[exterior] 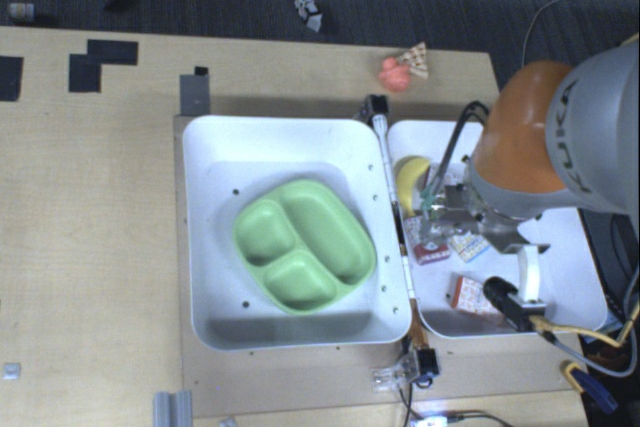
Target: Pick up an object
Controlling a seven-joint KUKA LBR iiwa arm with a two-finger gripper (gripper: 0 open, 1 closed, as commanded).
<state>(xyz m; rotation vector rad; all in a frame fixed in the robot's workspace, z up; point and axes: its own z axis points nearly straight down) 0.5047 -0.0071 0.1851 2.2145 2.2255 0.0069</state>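
Perhaps gripper (437,227) behind arm (545,150)

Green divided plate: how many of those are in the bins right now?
1. The green divided plate lies flat in the left bin, near its middle. The arm covers part of the right bin, so another could be hidden there.

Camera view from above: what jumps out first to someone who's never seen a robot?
A pale green divided plate lies in the left white bin. From the right, the big grey arm with its orange band hangs over the right bin, above a yellow object and small packets.
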